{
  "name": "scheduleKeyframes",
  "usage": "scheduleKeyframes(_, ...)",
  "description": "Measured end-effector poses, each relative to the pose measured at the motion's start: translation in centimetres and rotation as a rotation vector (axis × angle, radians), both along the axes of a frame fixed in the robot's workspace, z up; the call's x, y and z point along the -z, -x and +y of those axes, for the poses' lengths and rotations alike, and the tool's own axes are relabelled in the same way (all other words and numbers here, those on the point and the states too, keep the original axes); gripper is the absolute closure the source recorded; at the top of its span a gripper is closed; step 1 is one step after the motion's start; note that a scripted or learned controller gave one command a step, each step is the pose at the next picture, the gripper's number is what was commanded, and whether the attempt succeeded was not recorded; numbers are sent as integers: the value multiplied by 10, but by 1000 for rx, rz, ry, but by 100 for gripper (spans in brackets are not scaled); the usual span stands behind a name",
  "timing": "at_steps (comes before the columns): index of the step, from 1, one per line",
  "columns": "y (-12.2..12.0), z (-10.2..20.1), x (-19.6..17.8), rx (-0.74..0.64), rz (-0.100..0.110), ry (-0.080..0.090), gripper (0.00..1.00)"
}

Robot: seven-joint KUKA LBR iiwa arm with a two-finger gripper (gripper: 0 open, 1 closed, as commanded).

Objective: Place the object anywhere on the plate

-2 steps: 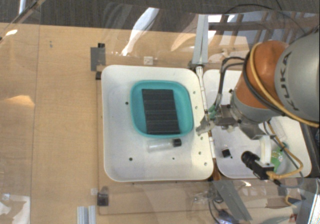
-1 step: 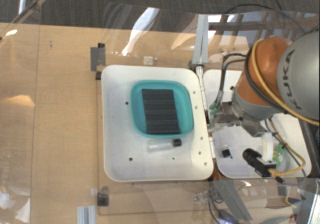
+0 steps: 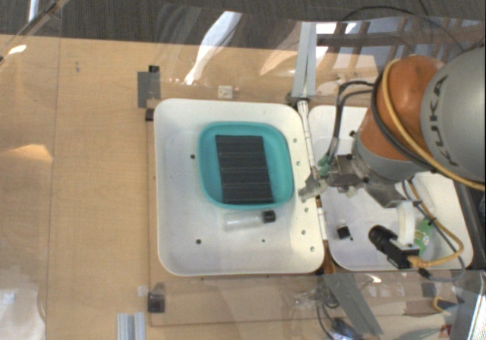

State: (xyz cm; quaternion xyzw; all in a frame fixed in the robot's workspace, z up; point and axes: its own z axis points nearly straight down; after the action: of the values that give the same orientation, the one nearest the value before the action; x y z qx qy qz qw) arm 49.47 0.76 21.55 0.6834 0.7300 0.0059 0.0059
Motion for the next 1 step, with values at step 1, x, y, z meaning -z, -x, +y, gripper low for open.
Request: scheduleKeyframes(1,-2,1,-10,-7,-4,0,100)
